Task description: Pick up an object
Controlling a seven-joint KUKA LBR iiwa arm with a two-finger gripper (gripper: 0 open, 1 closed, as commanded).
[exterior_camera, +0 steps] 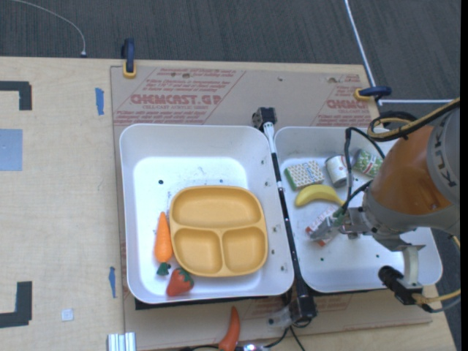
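My gripper [327, 227] is low in the right-hand shallow white bin [322, 273], near its left wall and about mid-depth. A small red-and-silver packet [319, 229] sits right at the fingertips; it looks pinched between them, so call it a narrow grip on that packet, though the view is small and partly blocked by my wrist.

Just above the gripper: a yellow plastic banana [316, 194], lying roughly crosswise, close to the packet but apart from it. Further toward the bin's far edge: a flat green-and-white checkered card [304, 173], a small silver-white can [336, 170] on its side, and a green-labelled item [365, 162] partly behind my arm.

Left-hand white bin [135, 196]: a yellow three-compartment plastic tray [219, 229] in the middle-near area, an orange plastic carrot [162, 238] just beside the tray's left edge, and a red plastic strawberry [179, 281] touching the tray's near-left corner.

Both bins sit side by side on a printed cardboard sheet [183, 93] on the bench [51, 218].
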